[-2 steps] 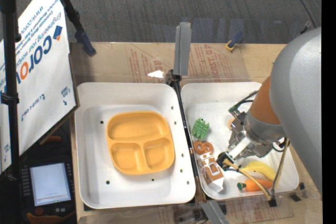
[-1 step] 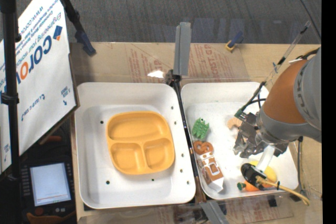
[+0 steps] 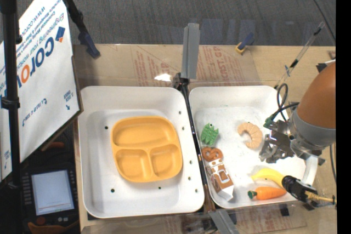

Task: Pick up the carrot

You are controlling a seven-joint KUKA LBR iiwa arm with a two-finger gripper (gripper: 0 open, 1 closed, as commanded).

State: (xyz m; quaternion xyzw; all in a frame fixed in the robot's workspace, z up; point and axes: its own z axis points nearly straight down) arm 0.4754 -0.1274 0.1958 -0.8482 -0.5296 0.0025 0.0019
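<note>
One carrot [image 3: 267,193] lies at the lower right of the frame, near the front edge of the right bin [image 3: 230,97], with a banana [image 3: 267,175] just above it and a small carton [image 3: 222,178] to its left. The gripper [image 3: 272,146] hangs above and apart from it, beside a shrimp [image 3: 251,134]; whether it is wide or narrow I cannot tell. A pretzel [image 3: 211,154] and a green toy [image 3: 209,133] lie further left, and a yellow divided tray [image 3: 146,148] sits in the left bin [image 3: 93,145].

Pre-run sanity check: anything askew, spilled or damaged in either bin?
Nothing stands out. The carrot lies intact at the right bin's near edge beside the banana; the other toys lie loose but unspilled. The yellow tray sits flat in the left bin.
</note>
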